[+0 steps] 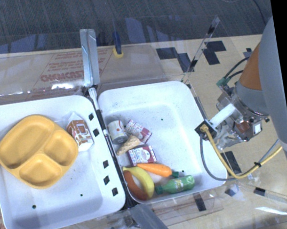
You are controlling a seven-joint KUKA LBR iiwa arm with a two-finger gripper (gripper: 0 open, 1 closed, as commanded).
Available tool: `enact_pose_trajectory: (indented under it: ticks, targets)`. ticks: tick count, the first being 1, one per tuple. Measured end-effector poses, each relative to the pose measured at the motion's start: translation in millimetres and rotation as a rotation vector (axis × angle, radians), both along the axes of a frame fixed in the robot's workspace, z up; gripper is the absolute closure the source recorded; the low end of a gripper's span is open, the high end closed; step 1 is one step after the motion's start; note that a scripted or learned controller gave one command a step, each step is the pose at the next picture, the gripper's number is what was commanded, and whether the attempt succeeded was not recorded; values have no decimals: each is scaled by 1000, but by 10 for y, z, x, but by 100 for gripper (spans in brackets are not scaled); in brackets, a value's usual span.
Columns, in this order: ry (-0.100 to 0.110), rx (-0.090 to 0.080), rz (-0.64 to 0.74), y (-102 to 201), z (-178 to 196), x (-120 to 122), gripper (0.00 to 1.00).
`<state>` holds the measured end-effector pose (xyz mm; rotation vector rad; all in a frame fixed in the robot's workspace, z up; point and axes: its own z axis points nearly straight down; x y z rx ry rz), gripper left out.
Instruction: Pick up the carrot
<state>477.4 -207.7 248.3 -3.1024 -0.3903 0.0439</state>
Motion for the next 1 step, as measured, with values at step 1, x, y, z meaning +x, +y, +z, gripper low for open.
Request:
enact_pose_trajectory:
  ticks: [1]
  targets:
    - [-19,-4,89,-26,-626,-21,100]
